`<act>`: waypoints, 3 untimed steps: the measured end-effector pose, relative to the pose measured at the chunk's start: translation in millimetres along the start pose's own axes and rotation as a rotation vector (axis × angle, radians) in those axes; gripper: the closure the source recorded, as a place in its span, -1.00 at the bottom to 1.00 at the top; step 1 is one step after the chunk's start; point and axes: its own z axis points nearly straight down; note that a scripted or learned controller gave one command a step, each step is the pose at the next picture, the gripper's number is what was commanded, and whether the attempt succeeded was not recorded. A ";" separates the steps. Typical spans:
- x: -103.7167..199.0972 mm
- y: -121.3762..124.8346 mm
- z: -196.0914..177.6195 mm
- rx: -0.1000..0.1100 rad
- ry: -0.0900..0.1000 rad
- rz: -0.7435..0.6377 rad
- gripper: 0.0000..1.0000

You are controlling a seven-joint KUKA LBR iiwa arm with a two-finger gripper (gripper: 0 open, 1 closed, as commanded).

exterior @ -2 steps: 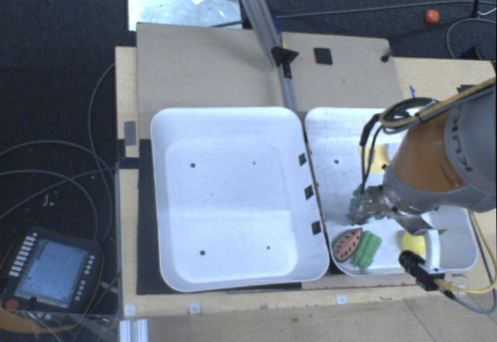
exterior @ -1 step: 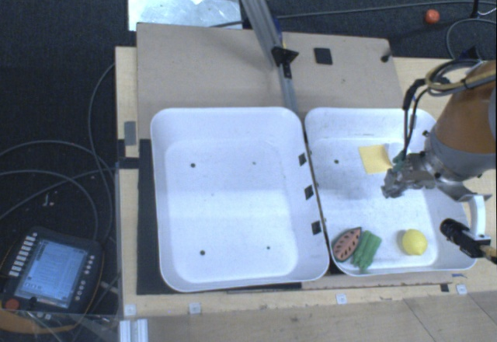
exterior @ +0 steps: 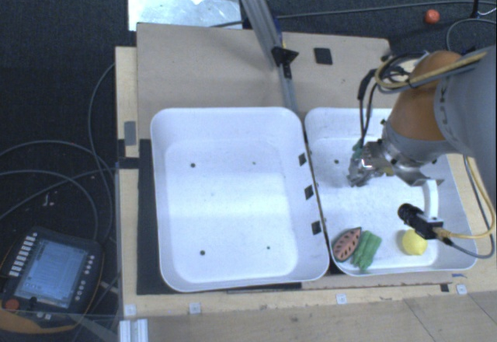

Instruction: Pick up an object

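Claw poised over the right bin, with nothing seen between its fingers.

The claw is positioned over the right bin, near its middle; whether it is apart or together cannot be told. Three objects are found along the near wall, well apart from the claw: a brown leaf-shaped piece touching a green piece, and a yellow object further right. The left bin is set alongside.

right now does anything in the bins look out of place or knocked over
Nothing stands out. In the right bin, the leaf-shaped brown piece, green object and yellow object lie clustered along the near edge, inside the rim. The tool hangs over the bin's bare middle, away from them. Both bins sit level, side by side.
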 end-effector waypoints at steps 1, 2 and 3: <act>-1.9 0.2 -1.6 -0.003 0.000 0.003 -1.00; 8.0 -65.4 31.7 -0.003 0.000 0.005 -1.00; -9.7 23.5 31.4 -0.005 -0.001 0.003 -1.00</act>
